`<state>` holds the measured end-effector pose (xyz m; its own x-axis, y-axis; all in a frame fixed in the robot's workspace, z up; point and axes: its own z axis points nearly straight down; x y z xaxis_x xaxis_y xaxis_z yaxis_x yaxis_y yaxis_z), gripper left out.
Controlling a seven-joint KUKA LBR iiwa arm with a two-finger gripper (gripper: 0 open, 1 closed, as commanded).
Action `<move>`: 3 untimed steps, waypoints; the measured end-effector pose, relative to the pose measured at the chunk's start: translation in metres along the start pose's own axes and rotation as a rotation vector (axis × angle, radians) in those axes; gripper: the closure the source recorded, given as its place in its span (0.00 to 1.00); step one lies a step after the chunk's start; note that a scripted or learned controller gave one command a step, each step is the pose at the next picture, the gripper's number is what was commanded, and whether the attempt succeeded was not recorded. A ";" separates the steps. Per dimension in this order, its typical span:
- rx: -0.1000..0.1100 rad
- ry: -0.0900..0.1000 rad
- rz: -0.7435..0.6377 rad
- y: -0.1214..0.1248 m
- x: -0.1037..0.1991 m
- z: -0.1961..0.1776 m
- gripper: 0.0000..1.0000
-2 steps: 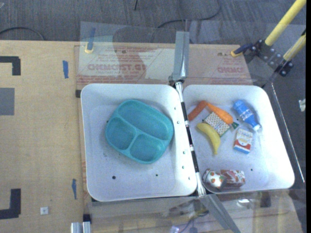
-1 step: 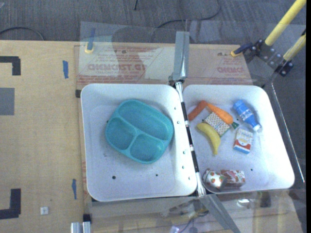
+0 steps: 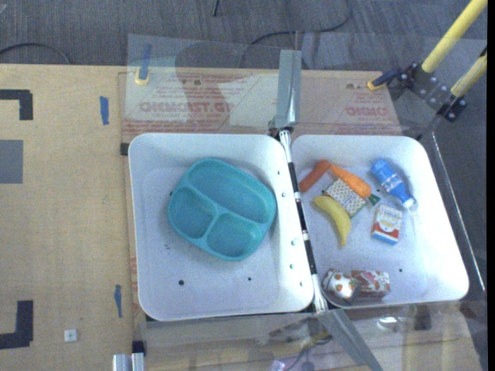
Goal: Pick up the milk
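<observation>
The milk (image 3: 387,224) is a small white carton with red-orange print. It lies in the right bin (image 3: 441,269), right of the middle. A yellow banana (image 3: 334,217) lies to its left and a blue bottle (image 3: 389,181) just above it. Nothing touches or covers the carton.
The right bin also holds an orange carrot (image 3: 348,180), a red-orange piece (image 3: 313,176), a small patterned box (image 3: 345,198) and a brown-red packet (image 3: 357,284) at the front edge. A teal divided plate (image 3: 223,207) sits in the left bin (image 3: 147,269). Yellow bars (image 3: 456,29) stand at the top right.
</observation>
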<state>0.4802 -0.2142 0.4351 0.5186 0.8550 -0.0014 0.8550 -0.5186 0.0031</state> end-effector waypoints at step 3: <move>0.003 -0.001 0.670 0.005 -0.010 0.001 0.00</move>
<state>0.4792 -0.2248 0.4345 0.9373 0.3484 -0.0005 0.3484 -0.9373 0.0009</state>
